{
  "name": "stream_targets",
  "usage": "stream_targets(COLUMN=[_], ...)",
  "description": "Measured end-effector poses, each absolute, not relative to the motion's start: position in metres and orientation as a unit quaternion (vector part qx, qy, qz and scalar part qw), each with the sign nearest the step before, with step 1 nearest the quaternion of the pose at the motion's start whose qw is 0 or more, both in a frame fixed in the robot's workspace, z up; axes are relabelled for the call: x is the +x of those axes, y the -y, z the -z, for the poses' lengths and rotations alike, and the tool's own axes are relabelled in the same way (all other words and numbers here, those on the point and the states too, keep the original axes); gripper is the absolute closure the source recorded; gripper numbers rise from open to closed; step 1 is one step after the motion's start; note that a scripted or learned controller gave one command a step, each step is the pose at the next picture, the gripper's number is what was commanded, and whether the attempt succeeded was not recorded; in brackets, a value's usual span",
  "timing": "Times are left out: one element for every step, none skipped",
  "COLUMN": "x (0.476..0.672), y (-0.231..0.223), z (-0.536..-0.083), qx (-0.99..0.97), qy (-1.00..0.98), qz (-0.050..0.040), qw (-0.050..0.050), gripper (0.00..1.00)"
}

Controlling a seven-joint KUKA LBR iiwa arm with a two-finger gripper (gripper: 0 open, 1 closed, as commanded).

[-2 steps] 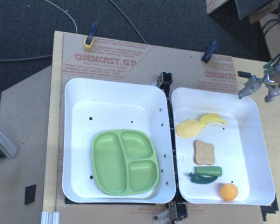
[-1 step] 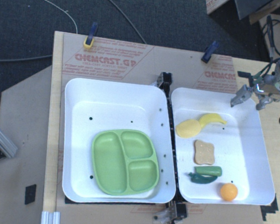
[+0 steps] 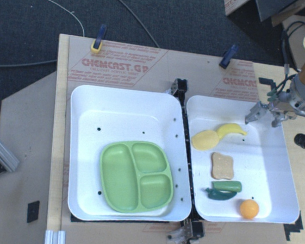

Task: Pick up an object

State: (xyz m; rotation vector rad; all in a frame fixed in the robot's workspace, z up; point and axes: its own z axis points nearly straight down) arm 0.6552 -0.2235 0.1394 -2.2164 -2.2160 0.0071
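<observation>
The right bin [image 3: 286, 161] holds a yellow banana [image 3: 232, 130], a pale yellow lemon-like piece [image 3: 204, 139], a slice of bread [image 3: 222, 166], a light green cucumber [image 3: 227, 186] on top of a dark green pepper [image 3: 218, 194], and an orange [image 3: 249, 208]. My gripper [image 3: 263, 118] hangs over the far right corner of this bin, just up and right of the banana. Its fingers are spread open with nothing between them.
The left bin [image 3: 82, 111] carries a green divided plate [image 3: 136, 175]. Black clamps [image 3: 179, 87] sit where the bins meet. A blue and yellow clip [image 3: 99, 38] and a blue clip [image 3: 228, 56] hold the cardboard at the back edge.
</observation>
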Motion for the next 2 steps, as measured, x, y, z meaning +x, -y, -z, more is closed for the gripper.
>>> stream_targets(x=[0.655, 0.656], y=[0.219, 0.221], z=[-0.085, -0.096], qx=[-0.706, -0.706], qy=[0.708, 0.709], qz=[0.0006, -0.0012], qw=[0.008, 0.004], gripper=[0.0, 1.0])
